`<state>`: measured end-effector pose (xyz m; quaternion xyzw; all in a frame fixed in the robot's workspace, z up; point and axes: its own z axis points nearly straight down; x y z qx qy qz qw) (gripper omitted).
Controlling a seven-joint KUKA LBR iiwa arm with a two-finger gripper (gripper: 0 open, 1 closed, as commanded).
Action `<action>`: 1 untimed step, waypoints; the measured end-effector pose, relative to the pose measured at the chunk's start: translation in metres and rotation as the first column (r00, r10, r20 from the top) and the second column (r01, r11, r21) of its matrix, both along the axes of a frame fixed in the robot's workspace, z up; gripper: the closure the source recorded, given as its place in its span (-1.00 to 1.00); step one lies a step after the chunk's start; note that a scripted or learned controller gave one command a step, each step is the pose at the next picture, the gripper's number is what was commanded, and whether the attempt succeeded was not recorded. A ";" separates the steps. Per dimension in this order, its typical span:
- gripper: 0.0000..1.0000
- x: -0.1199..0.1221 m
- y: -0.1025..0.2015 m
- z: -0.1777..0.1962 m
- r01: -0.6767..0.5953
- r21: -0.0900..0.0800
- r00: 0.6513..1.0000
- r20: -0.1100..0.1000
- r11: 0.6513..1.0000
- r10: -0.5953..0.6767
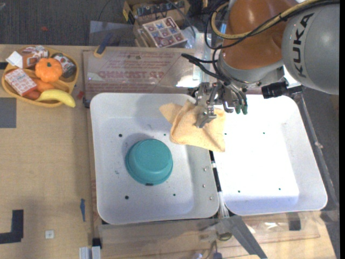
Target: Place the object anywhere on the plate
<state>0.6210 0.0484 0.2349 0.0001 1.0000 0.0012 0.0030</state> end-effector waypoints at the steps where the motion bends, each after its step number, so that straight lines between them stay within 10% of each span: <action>1: 1.00 -0.015 0.049 -0.006 -0.003 0.000 1.000 -0.003 1.000 0.003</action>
